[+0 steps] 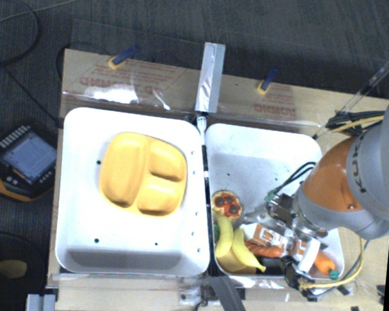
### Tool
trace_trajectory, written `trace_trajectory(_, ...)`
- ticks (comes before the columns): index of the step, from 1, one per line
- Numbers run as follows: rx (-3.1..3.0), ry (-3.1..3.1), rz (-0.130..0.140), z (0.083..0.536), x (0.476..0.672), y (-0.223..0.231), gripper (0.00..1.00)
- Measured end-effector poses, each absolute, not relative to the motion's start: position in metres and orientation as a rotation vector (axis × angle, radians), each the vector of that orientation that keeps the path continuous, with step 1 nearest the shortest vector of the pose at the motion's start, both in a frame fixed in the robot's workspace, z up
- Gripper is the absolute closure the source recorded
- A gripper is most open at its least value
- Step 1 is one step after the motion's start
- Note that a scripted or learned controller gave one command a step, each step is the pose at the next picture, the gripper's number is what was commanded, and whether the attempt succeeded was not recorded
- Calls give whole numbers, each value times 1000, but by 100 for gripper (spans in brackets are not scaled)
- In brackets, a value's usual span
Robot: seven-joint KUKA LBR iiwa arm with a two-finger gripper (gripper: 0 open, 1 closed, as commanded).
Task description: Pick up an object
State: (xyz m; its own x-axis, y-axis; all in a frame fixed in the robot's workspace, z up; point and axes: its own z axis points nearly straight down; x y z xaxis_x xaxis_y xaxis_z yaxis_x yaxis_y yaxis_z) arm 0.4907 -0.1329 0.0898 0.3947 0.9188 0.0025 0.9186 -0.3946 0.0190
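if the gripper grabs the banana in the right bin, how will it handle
The banana looks like smooth, stiff toy plastic, so probably light and somewhat slippery. Its curve may let it swivel between the fingers. It lies against the bin wall beside a small pizza, so a push would likely jam it.

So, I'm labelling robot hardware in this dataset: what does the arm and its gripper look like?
The arm is grey and rounded, with a broad orange band above the wrist. Black cables loop beside the band, and a yellow cable curves down below the wrist. The gripper is a cluttered dark and metallic assembly; its finer details are too small to make out.
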Motion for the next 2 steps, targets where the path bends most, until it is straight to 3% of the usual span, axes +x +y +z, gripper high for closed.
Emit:
trace_trajectory(1, 2560, 1823, -7, 183, 503, -71, 0)
trace_trajectory(2, 2610, 1746, -9, 226, 517, -99, 0)
